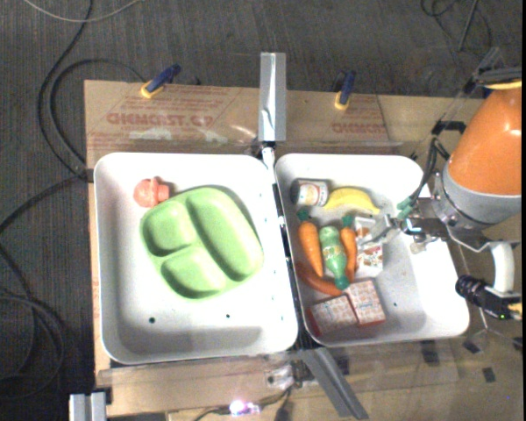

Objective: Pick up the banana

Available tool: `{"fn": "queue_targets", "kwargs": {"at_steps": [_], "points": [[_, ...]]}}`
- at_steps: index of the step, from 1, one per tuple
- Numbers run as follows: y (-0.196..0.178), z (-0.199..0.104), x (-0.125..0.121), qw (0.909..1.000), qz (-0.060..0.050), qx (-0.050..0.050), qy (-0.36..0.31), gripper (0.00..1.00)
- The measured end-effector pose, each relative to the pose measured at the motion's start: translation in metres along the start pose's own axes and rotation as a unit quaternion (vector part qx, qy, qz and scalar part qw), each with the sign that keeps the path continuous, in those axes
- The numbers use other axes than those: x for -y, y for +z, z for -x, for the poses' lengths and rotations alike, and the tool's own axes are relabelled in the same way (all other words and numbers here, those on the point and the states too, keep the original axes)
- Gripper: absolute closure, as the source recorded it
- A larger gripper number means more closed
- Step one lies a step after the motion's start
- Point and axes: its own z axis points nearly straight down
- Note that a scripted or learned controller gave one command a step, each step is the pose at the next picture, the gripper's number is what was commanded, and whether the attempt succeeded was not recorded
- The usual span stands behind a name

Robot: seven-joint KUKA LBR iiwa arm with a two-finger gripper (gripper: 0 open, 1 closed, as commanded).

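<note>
The yellow banana (pixel 351 201) lies near the back of the right bin (pixel 421 301), just right of a small can (pixel 309 192). My gripper (pixel 394 221) reaches in from the right, low over the bin. It is just right of the banana's right end and a little in front of it, beside a white and red packet (pixel 368 248). Nothing is visibly held in it. The grey arm with its orange band (pixel 495 139) rises at the right edge.
In front of the banana lie an orange carrot (pixel 309 246), a green bottle (pixel 335 254), a red pepper-like piece (pixel 319 282) and two cracker boxes (pixel 349 306). The left bin (pixel 123 314) holds a green divided plate (pixel 202 241) and a pink-red item (pixel 151 191).
</note>
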Motion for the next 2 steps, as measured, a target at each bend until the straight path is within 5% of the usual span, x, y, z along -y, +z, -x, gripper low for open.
{"fn": "queue_targets", "kwargs": {"at_steps": [1, 2], "points": [[-0.032, 0.017, -0.066, 1.0, 0.001, 0.0, -0.006, 0.0], [0.098, 0.003, -0.11, 0.9991, 0.0, 0.0, -0.042, 0.0]]}}
